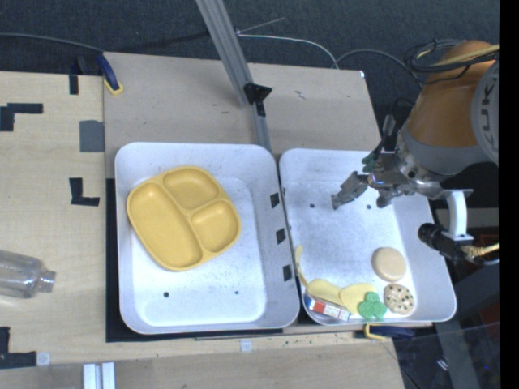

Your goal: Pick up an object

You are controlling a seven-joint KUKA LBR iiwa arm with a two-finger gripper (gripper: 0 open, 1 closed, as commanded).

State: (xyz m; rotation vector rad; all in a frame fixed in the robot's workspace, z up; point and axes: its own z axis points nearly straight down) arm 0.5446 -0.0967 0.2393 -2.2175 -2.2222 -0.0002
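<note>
My gripper (345, 194) hangs over the upper middle of the right bin (324, 164), fingers pointing left and down, nothing between them. Several small toys lie in that bin's front right corner: a tan round piece (389, 262), a cookie (399, 298), a green piece (372, 306), a yellow banana-like piece (324, 288) and a small red and white item (328, 307). They sit well below and right of the gripper.
The left bin (134, 298) holds a yellow divided plate (183, 216). A grey metal pole (227, 39) slants across the bench behind the bins. A clear plastic bottle (20, 273) lies on the bench at far left.
</note>
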